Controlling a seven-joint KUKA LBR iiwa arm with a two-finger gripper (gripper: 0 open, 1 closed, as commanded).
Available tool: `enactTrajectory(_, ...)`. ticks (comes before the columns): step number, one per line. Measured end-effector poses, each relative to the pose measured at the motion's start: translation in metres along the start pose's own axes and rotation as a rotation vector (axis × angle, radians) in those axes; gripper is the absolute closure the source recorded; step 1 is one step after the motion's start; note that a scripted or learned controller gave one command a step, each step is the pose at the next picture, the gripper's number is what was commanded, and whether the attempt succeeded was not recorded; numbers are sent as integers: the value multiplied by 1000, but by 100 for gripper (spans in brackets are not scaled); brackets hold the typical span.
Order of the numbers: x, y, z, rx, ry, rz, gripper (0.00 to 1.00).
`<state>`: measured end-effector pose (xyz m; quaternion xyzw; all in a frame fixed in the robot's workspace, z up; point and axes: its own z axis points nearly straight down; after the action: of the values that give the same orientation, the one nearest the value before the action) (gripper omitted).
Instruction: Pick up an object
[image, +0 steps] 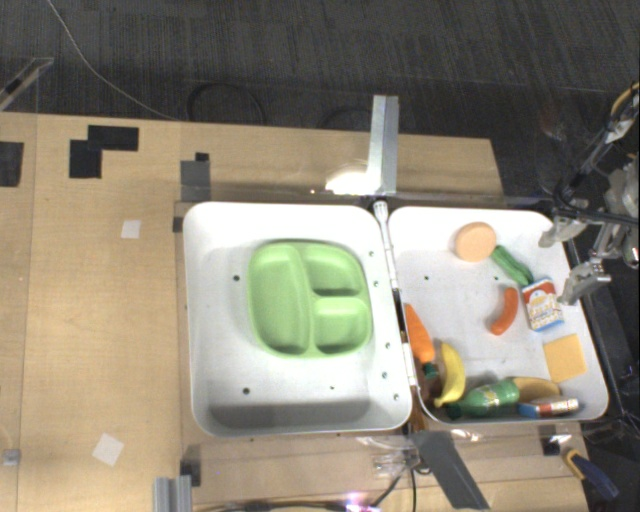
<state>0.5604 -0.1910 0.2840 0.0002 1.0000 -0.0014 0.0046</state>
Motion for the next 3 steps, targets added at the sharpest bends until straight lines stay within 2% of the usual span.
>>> enactTrajectory(1,21,-13,137,-7,13,-141,0)
enactTrajectory(2,54,-15,193,3,-9,-114,0)
enactTrajectory(3,61,-15,192,5,-14,-29,0)
